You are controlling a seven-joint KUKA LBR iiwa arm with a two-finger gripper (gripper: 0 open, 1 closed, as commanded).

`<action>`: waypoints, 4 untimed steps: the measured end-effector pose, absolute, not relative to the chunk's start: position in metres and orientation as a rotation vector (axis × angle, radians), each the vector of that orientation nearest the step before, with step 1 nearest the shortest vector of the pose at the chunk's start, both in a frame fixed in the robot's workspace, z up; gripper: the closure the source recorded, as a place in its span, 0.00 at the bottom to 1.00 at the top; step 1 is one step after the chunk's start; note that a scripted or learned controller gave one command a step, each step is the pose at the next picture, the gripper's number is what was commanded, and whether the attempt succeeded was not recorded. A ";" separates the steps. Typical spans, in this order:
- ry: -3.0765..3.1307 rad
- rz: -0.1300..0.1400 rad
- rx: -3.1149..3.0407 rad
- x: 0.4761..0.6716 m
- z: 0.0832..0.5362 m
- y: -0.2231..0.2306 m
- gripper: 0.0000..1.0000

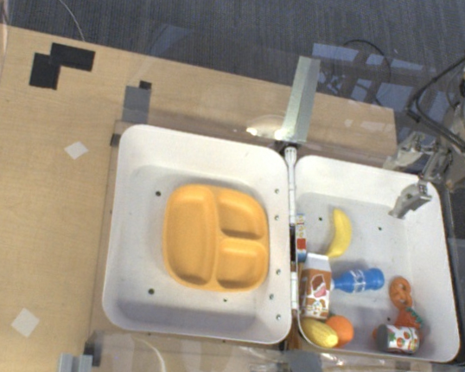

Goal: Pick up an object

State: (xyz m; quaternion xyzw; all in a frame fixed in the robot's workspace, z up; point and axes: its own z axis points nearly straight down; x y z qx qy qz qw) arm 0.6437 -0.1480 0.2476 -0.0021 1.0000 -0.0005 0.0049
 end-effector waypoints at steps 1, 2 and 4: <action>3.142 0.003 0.167 0.601 0.097 -0.203 0.00; 3.099 0.000 0.422 0.658 0.145 -0.183 0.00; 3.017 0.004 0.772 0.625 0.104 -0.141 1.00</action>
